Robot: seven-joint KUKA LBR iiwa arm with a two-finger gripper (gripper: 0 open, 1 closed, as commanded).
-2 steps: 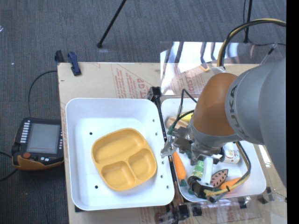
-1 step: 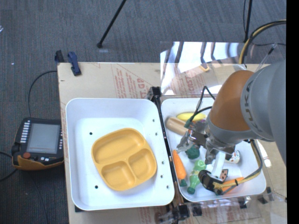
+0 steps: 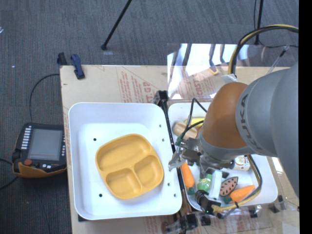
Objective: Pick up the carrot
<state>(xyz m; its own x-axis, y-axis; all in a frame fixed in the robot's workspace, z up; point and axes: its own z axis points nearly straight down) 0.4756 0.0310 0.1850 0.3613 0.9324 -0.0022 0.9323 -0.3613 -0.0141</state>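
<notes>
An orange carrot [image 3: 187, 175] lies near the left wall of the right bin [image 3: 271, 179], pointing toward the front. A second orange carrot-like piece [image 3: 242, 193] rests near the bin's front right corner. My gripper [image 3: 196, 165] hangs low over the bin, right beside the first carrot, with the big orange-banded wrist above hiding most of it. Whether it touches the carrot is hidden.
A yellow divided plate [image 3: 128, 165] sits in the left bin [image 3: 83, 126]. The right bin also holds a green item [image 3: 204, 183], a brown spotted oval piece [image 3: 228, 185], a small white block [image 3: 242, 163] and a yellow thing [image 3: 196, 123] at the back.
</notes>
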